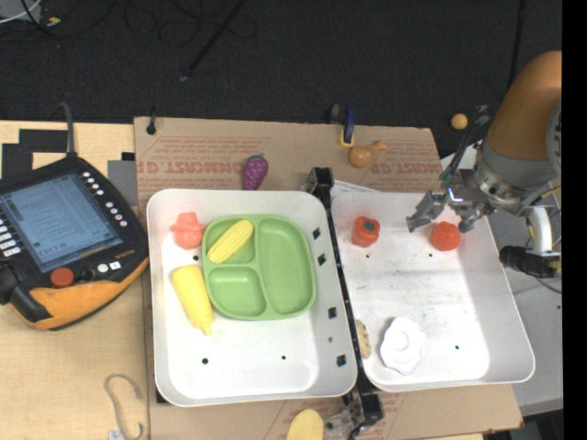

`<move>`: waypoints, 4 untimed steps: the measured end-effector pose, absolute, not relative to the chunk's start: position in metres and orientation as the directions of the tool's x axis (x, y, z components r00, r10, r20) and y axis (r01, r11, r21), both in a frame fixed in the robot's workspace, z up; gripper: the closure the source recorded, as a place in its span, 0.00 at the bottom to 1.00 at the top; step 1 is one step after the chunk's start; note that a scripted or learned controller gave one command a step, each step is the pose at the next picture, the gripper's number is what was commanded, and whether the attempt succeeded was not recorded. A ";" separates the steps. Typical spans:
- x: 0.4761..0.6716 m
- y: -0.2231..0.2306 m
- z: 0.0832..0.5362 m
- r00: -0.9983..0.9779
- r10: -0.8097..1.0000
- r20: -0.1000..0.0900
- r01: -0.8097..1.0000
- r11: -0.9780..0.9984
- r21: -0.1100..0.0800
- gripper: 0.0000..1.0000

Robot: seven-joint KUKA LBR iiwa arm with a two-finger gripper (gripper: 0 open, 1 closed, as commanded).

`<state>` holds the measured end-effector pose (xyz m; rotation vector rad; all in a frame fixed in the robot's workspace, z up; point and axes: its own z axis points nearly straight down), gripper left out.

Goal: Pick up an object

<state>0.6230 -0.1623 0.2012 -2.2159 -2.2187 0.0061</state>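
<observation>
Gripper [447, 211] sits over the far right part of the right bin [514, 337], fingers spread apart, nothing between them. Nearest candidate obj is the round red-orange piece [446, 236], just below the gripper in the camera view and slightly toward the near edge of the bin; looks like it lies on the bin floor right beside or under the fingertips, can't tell if it's touching. Roughly round, so no real long axis to line up with, approach angle shouldn't matter much.

Second option: small red piece w/ green top [366, 231], further left in same bin, near the divider, apart from the gripper. White lumpy obj [403, 346] sits near the front edge of the right bin, well apart from the arm.

Left bin [165, 337] holds a green divided plate [275, 282] w/ a corn cob [229, 240] on it, a yellow piece [193, 296] beside the plate, and a pinkish piece [186, 230] at the far left corner. All well apart from the gripper.

Judgement: grasp not made yet; shortest move is straight down w/ small shift toward the round red-orange piece, then close. Risk: round shape may roll or squirt out from the fingers.
</observation>
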 end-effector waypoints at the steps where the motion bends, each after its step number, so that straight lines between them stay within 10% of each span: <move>1: 0.624 -0.162 0.138 -0.001 1.000 0.001 1.000 0.001 -0.005 0.00; 2: 0.624 -0.159 0.084 -0.002 1.000 0.002 1.000 0.002 -0.005 0.00; 3: 0.624 -0.160 0.097 0.000 1.000 0.001 1.000 0.000 -0.002 1.00; 4: 0.620 -0.152 0.145 0.001 1.000 0.001 1.000 -0.001 0.000 1.00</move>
